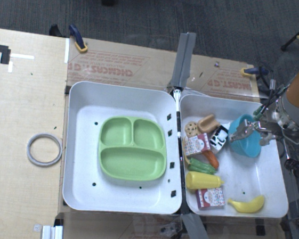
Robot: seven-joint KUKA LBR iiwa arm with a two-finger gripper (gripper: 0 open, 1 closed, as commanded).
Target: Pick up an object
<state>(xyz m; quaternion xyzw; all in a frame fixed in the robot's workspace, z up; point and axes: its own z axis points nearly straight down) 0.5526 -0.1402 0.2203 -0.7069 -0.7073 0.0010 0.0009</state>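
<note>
1. The two-finger metal gripper [243, 131] sits at the right white bin's [271, 181] one o'clock, fingers clamped on the blue plastic cup's [248, 142] rim.
2. A green divided plastic plate [133, 148] lies mid left white bin [76, 151].

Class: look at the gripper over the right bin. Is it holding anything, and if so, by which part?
It cannot be told. The gripper sits at the rim of the blue cup, but a firm grasp isn't visible.
</note>
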